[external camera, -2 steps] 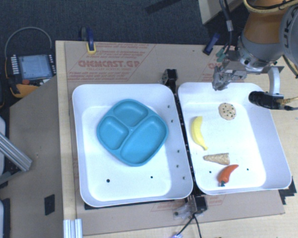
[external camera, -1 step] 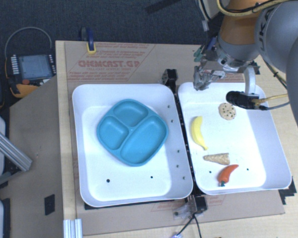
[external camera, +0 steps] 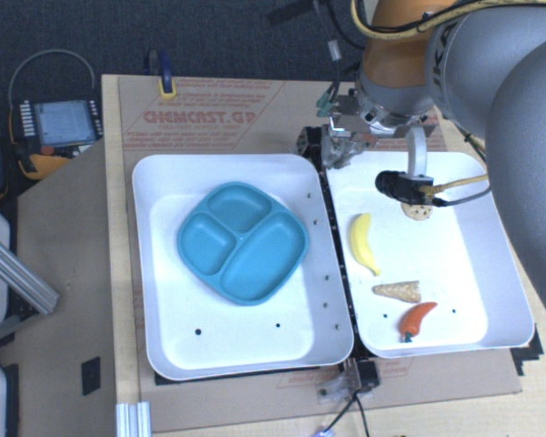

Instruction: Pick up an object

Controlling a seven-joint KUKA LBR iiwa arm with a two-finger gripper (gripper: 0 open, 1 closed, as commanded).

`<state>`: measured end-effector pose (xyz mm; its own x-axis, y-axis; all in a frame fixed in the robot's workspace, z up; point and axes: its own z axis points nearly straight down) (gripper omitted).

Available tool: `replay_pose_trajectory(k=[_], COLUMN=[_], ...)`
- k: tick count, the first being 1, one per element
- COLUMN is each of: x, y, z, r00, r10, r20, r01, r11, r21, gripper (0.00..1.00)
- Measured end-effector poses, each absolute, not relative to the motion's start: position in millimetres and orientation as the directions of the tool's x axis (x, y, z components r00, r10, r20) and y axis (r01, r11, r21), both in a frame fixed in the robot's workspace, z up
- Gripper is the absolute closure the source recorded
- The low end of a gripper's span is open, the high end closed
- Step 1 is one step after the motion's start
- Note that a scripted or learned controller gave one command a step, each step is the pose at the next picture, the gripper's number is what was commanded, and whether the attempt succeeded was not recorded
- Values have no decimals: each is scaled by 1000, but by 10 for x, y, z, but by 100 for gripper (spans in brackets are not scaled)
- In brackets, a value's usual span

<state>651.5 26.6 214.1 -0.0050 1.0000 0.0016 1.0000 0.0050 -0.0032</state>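
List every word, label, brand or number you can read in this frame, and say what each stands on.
"CHEMCAST G.P": red print on the brown board under the white bins; the last letters are unsure.
Smaller red lines above and below it: too small to read.
Red print at the board's front edge: blurred, unreadable.
Handheld screen at left: lit, nothing legible.
Blue plate: no text seen.

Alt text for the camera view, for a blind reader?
The tool is at the far end of the seam between two white bins. The right bin holds a banana, a cookie, a tan wedge and a red pepper; the left bin holds a blue divided plate.
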Motion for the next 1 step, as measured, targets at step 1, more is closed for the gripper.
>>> replay_pose_trajectory(k=[1], x=[6525], y=[845], z=[2278], r00=[-6], r10=[1000], r20=[2], r01=[1000], r11=[6], r21=[3], gripper=[100])
